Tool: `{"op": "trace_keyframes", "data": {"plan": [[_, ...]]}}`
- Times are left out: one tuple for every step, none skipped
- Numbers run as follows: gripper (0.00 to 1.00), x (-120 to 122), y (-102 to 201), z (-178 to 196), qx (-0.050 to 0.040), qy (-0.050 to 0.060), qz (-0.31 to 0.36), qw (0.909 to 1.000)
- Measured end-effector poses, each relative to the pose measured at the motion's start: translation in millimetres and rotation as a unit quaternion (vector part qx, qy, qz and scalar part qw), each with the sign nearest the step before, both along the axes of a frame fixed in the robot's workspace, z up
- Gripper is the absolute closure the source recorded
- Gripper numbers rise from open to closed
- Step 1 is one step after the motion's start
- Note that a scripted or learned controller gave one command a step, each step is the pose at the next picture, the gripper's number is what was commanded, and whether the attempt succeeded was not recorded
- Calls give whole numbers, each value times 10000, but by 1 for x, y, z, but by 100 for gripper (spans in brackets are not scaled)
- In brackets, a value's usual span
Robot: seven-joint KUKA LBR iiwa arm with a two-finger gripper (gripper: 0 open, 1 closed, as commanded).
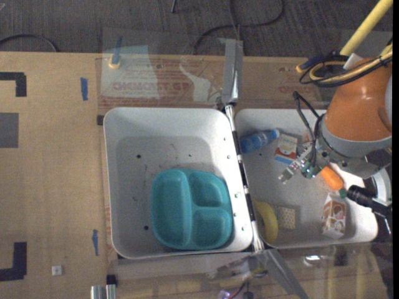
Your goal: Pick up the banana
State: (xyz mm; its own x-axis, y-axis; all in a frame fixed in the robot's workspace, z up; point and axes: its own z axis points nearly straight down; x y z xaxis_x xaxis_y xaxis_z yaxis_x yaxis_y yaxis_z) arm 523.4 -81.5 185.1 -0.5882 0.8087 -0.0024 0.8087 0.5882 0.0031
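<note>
Teal divided tray (190, 209) fills the near-right part of the left bin (124, 136), leaving bare white floor toward its far-left corner. In the right bin (368, 232), the banana (269, 220) lies against the near-left wall beside a small cracker (287, 217). The gripper (303, 167) hangs mid-bin; whether it is released or clenched cannot be told. A carton (334, 216) stands near-right. Cardboard bench (50, 185), grey carpet (93, 11) beyond.

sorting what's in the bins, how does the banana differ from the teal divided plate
The banana is yellow, small and curved; the teal divided plate is far larger, rounded-rectangular, with three compartments. The banana lies in the right bin, against its left wall near the front; the plate lies in the left bin, filling its front right part. The banana has several small items nearby; the plate sits alone. Both lie flat, untouched.
</note>
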Motion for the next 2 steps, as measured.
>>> {"op": "trace_keyframes", "data": {"plan": [[0,0,-1,0,-1,-1,-9,10000],[0,-44,87,-1,4,22,-314,9995]]}}
